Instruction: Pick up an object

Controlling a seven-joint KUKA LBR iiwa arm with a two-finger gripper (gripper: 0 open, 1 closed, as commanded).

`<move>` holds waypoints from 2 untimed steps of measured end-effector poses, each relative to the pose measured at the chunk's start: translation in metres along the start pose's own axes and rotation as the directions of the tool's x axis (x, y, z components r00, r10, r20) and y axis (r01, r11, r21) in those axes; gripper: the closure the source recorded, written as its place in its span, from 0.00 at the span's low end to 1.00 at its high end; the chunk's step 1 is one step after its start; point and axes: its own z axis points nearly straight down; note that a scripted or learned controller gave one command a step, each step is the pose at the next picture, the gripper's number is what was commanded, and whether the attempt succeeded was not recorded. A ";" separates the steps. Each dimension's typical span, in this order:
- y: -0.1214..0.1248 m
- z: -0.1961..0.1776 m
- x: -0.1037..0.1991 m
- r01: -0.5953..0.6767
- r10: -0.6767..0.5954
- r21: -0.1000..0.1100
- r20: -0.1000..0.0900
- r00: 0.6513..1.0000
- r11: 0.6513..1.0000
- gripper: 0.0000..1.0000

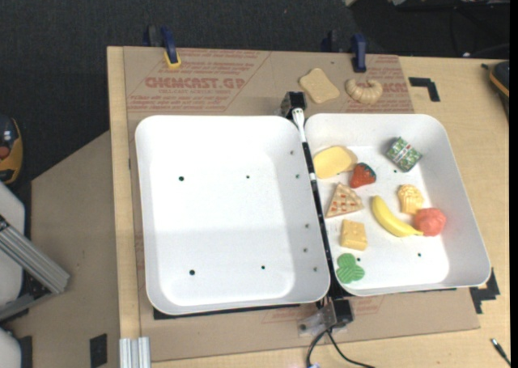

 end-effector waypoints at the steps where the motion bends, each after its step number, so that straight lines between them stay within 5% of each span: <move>1: 0.000 -0.012 0.000 0.001 -0.001 -0.006 0.001 1.000 1.000 1.00; 2: -0.098 -0.001 0.027 0.004 -0.004 0.005 -0.003 1.000 1.000 1.00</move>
